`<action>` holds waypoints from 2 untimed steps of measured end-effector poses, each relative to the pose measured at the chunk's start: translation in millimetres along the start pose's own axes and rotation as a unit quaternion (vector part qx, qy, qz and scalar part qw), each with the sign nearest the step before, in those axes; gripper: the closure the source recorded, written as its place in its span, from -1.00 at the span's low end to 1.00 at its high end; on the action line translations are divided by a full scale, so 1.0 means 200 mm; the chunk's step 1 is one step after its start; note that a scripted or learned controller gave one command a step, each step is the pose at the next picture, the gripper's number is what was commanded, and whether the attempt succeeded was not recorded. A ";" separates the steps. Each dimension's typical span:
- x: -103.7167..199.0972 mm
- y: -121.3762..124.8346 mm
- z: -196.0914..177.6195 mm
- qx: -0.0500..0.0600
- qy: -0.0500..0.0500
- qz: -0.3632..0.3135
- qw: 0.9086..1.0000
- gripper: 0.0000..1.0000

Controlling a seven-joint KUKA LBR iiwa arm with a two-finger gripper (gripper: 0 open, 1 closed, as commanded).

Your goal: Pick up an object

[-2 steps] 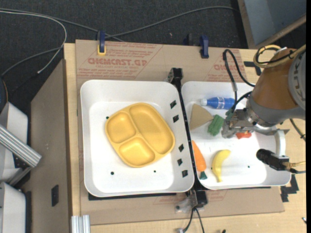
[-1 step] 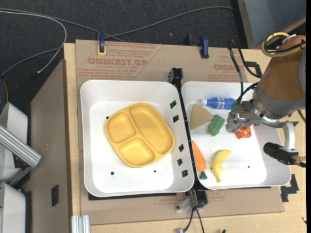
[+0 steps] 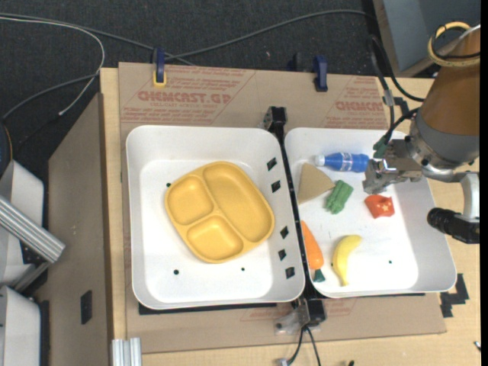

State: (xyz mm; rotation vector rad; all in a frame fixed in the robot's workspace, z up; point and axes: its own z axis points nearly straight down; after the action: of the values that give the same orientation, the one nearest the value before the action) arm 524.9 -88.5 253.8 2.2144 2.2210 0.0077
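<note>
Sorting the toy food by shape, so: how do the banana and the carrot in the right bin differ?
The banana is yellow and curved; the carrot is orange and straight, tapering to a point. The banana lies out on the open floor of the right bin, while the carrot lies along its left wall, beside the divider. The carrot has a green end; the banana shows none. Both lie flat, roughly lengthwise up the view, in the bin's near part.

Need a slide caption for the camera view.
End effector hovers over right bin near red toy; yellow divided plate in left bin.
</note>
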 end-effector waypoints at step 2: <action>0.53 -0.10 0.03 0.005 0.002 -0.002 1.000 1.00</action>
State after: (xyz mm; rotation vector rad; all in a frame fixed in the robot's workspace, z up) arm 504.1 17.8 247.8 2.2166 2.2318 0.0005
